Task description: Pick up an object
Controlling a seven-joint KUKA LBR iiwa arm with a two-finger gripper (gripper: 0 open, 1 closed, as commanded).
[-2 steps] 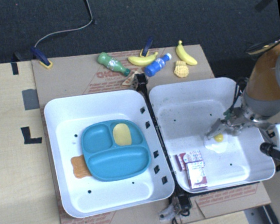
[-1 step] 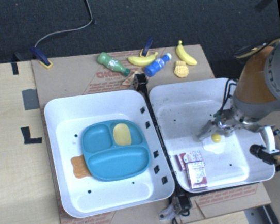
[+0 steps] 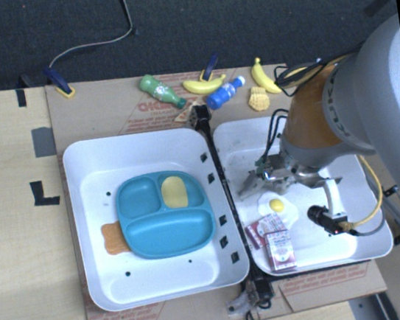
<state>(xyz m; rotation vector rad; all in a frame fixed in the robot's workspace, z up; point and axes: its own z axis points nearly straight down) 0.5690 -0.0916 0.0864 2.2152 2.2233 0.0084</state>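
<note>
Camera view: gripper (image 3: pixel 252 183) low in right bin (image 3: pixel 376 244) just beside fried egg (image 3: pixel 275 204), probably for a grab, finger spread impossible to tell.

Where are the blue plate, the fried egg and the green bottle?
blue plate (image 3: pixel 167 231): camera view, bare bottom compartment.
fried egg (image 3: pixel 277 205): camera view, its yellow yolk.
green bottle (image 3: pixel 162 92): camera view, middle of its body.

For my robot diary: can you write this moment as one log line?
gripper: over right bin | fried egg: just below it | held: nothing seen
</note>
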